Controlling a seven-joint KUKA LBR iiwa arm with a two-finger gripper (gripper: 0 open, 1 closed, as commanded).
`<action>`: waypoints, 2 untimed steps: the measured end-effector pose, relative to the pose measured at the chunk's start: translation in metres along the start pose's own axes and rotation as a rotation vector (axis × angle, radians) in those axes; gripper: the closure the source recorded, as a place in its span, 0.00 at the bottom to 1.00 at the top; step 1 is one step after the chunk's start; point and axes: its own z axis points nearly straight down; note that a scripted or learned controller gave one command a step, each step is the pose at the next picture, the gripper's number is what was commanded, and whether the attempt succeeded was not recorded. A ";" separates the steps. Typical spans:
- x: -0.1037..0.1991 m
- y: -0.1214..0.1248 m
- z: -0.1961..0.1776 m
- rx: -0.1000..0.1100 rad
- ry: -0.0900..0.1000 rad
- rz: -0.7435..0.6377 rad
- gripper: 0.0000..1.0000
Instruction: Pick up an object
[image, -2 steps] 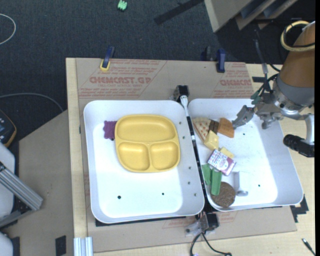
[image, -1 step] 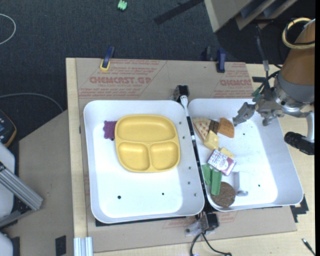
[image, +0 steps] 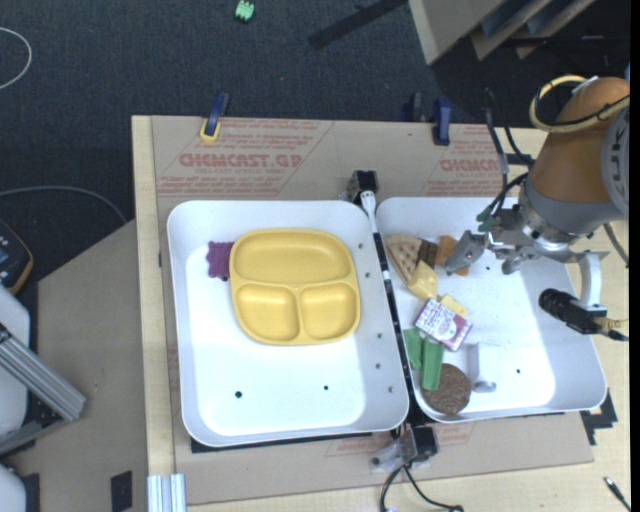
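The claw (image: 484, 251) is hanging with its fingers spread and nothing between them over the right white shallow bin (image: 560, 385). Near it, small food toys (image: 437, 322) are lying along this bin's left side. A yellow divided plastic tray (image: 295, 284) is sitting in the left white bin (image: 270, 415).

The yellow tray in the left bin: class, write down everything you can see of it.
The yellow tray looks like smooth moulded plastic with rounded corners. It has three compartments: one long one across the far side and two smaller ones side by side on the near side. It lies flat, right way up, in the far half of the left bin. A purple thing pokes out at its left edge, touching it.
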 end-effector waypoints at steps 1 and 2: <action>0.002 -0.009 0.047 -0.001 0.000 0.000 0.00; 0.003 -0.009 0.077 -0.003 -0.001 0.001 0.00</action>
